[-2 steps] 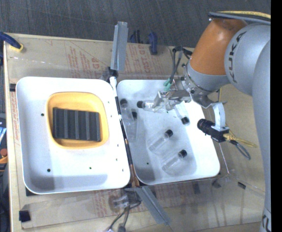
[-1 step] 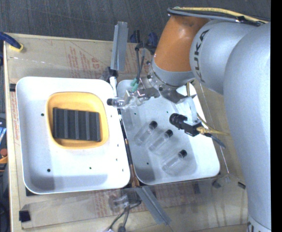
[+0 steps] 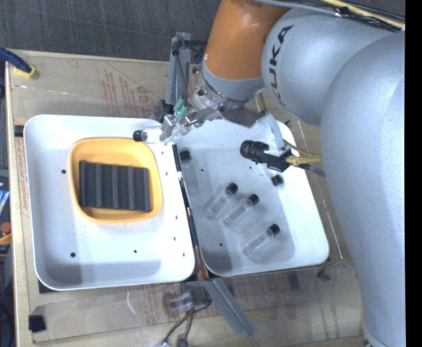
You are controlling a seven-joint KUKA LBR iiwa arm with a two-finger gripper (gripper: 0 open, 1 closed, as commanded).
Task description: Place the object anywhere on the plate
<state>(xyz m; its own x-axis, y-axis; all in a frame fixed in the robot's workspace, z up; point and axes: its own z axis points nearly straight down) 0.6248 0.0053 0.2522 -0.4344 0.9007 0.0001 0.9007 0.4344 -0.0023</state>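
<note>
Looming closest to the lens, the grey KUKA arm (image 3: 341, 121) fills the right side, its orange band (image 3: 243, 27) sitting above the wrist as it reaches toward the far end of the seam between the two bins. Its two-finger gripper (image 3: 169, 127) hangs over that seam, at the far right corner of the left white bin (image 3: 52, 259). A small clear vial with a black cap (image 3: 147, 134) lies across the fingertips there, cap pointing left, and appears pinched between them; the fingers stand narrow around it, though the view is too coarse to be sure of the contact.

Inside the left white bin, the yellow square plate with a dark ribbed centre (image 3: 115, 179) rests toward the bin's far half. The held vial hovers just beyond the plate's far right corner, near it but not over its dark centre.

On the other side of the seam, the right white bin (image 3: 308, 248) holds several more clear black-capped vials (image 3: 240, 207), scattered from its middle toward its near right part, some lying close together. A black cylindrical fitting with a brass end (image 3: 269, 154) juts from the wrist over that bin's far portion.
</note>
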